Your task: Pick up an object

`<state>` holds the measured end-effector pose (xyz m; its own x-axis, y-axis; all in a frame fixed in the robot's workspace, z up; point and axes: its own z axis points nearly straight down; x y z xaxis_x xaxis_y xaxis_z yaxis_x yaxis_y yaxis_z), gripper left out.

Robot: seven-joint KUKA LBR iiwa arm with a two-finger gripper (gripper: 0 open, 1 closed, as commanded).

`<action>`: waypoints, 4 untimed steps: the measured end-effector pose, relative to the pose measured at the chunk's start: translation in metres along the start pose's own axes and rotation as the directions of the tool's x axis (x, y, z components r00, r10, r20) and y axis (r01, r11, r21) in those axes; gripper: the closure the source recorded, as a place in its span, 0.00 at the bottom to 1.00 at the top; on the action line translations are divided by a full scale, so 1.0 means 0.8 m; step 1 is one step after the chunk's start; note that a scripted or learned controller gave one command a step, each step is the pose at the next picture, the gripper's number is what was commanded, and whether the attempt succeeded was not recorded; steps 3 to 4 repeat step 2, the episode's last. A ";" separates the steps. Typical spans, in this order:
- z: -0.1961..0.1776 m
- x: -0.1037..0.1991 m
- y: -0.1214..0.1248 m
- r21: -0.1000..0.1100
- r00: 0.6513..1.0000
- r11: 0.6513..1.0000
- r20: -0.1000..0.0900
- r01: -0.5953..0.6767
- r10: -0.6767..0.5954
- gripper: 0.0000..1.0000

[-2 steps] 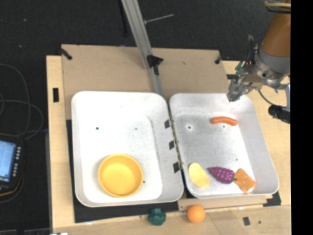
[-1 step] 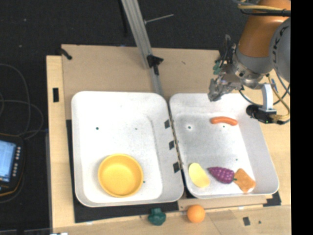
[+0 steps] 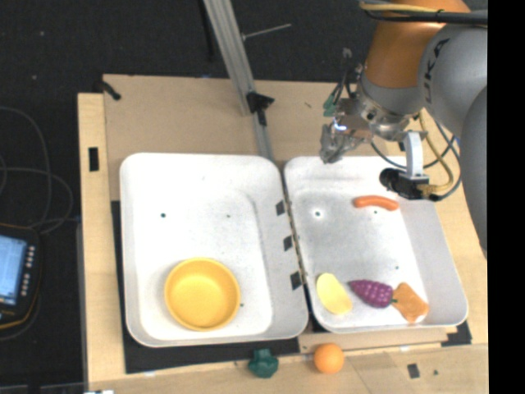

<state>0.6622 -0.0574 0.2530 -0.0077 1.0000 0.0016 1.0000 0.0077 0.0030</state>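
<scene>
Arm: the grey KUKA arm with the orange band (image 3: 408, 31) reaches in from the right, above the far edge of the right-hand shallow white bin (image 3: 426, 245).
Gripper: the two-finger gripper (image 3: 335, 150) hangs over that bin's far left corner; whether it is spread or pressed together cannot be told, and nothing shows between its tips.
Right bin contents: a slim orange-red carrot-shaped piece (image 3: 376, 203) lies near the far side; a pale yellow oval piece (image 3: 333, 294), a purple grape-cluster toy (image 3: 371, 292) and an orange chunky piece (image 3: 409, 301) sit in a row along the near edge.
Left bin: the left-hand shallow white bin (image 3: 197, 195) holds a yellow plastic bowl (image 3: 202, 294) in its near part.
Bench: a small orange ball (image 3: 328, 358) and a dark green lump (image 3: 263, 364) lie in front of the bins.
</scene>
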 end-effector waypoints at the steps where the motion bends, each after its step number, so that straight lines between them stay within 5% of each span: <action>1: -0.008 0.069 0.000 -0.001 1.000 1.000 0.000 0.000 0.000 1.00; 2: 0.012 0.124 0.004 0.004 1.000 1.000 0.001 -0.002 0.002 1.00; 4: 0.012 0.124 0.004 0.004 1.000 1.000 0.001 -0.002 0.002 1.00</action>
